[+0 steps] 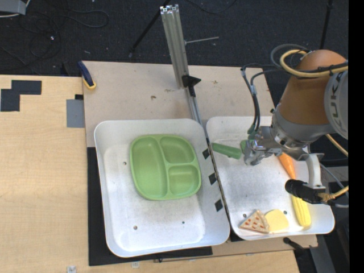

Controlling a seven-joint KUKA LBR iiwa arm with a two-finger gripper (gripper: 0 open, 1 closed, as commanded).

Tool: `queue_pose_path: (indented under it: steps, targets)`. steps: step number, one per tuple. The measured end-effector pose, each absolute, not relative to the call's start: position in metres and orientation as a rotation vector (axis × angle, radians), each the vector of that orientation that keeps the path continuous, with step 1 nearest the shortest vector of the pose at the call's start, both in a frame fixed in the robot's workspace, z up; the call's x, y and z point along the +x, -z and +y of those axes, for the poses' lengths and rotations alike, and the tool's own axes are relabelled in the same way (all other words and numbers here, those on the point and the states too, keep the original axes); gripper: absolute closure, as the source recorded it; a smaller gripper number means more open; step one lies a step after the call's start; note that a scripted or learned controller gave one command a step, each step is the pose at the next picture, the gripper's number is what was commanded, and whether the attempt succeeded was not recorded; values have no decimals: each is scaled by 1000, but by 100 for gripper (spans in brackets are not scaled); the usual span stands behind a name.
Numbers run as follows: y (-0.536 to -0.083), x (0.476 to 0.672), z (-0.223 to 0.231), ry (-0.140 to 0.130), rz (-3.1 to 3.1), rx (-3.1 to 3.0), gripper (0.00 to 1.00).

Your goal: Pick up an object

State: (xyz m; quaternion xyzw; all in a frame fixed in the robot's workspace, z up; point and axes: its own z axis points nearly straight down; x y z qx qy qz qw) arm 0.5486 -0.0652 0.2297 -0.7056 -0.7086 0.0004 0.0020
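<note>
Left bin (114, 220) holds a green divided plate (165, 167), lying flat near its centre; the right bin (250, 198) holds a green elongated piece (226, 151) at its upper left, an orange carrot-like piece (287, 165), a yellow corn cob (301, 210), a pale yellow slice (277, 220) and a waffle-patterned wedge (254, 223) (the last three near the front edge). The arm reaches in from the right, gripper (253, 152) low over the right bin's upper part, just beside the right end of the green elongated piece. Whether the gripper is wide, narrow or holding anything cannot be told from this view.
</note>
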Motion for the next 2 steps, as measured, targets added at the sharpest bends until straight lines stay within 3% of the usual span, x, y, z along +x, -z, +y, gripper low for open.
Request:
queue_pose_path:
  steps: [1,2]
  targets:
    - [-218,532,-11,-4,-2223,-2212,100]
    - [-216,527,40,-2,-2224,-2212,100]
